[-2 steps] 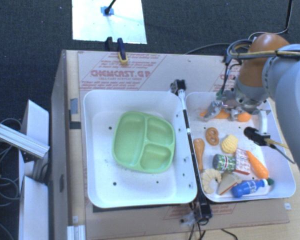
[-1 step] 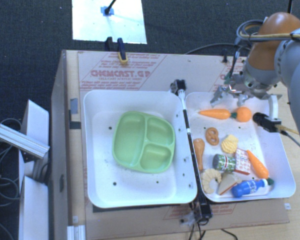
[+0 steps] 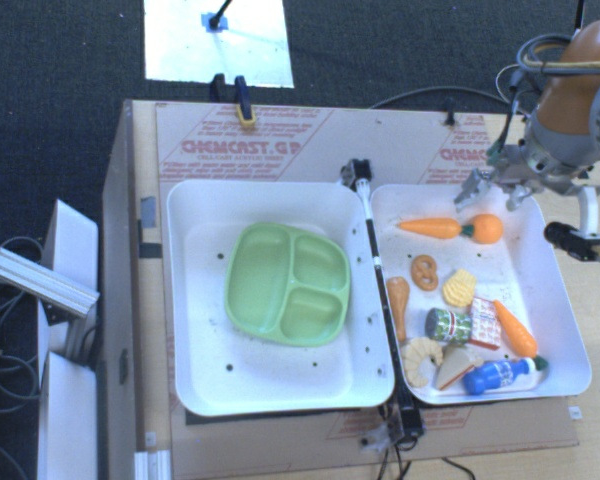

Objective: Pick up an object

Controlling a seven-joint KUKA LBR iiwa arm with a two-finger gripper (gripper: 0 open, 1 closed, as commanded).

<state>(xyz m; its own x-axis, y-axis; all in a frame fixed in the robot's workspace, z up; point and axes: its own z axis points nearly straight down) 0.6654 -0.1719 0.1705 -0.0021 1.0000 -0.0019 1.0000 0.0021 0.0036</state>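
The gripper (image 3: 495, 190) is seen at the far edge of the right bin (image 3: 563, 320), its two fingers spread apart and pointed down, with nothing held between them. One fingertip (image 3: 466, 194) is placed above the leafy end of a carrot (image 3: 431, 228), the other near the bin's far right corner. An orange (image 3: 487, 229) is seen just below the gap between the fingers, apart from them. The arm (image 3: 572, 98) is brought in from the upper right, its orange band seen above the grey wrist, which is tilted down and to the left, with cables looped behind it.

The carrot is laid crosswise beside the orange. Nearer the camera a pretzel (image 3: 424, 270), a ridged chip (image 3: 459, 289) and a drumstick (image 3: 397, 304) are found. A can (image 3: 447, 325), a red-and-white packet (image 3: 483, 323) and a second carrot (image 3: 516, 329) are grouped below them, touching. At the near edge a blue bottle (image 3: 500, 375) is laid on its side beside a bread slice (image 3: 453, 369).

In the left bin (image 3: 195, 298) a green divided tray (image 3: 287, 284) is set flat.
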